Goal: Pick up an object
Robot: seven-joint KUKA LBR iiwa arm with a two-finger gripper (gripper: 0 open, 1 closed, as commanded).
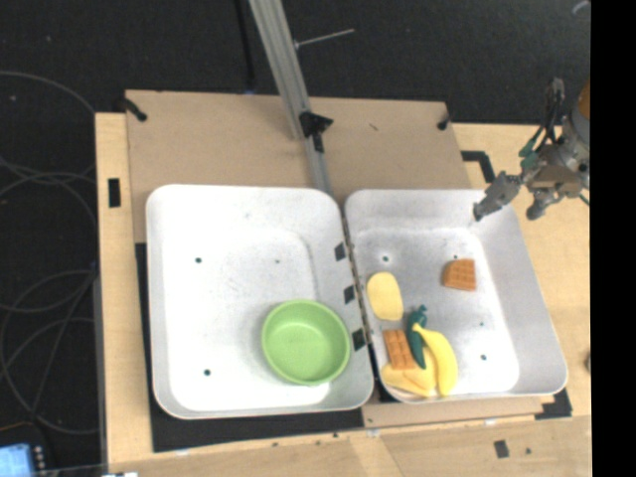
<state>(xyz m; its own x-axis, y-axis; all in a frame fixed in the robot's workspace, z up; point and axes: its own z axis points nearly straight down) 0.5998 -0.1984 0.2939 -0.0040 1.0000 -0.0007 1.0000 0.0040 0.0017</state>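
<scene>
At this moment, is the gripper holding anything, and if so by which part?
Nothing is held. The gripper hangs open over the right bin's upper right corner, apart from the waffle piece and the other toy food.

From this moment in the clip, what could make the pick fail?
1. The yellow banana, orange waffle block and a green piece sit bunched at the right white bin's near-left corner, so a descent there may nudge neighbours or catch two.
2. They crowd the bin wall, which could block one side of the pincer.
3. The pincer hangs at the bin's far-right edge, away from the small orange square, the easiest lone target.
</scene>
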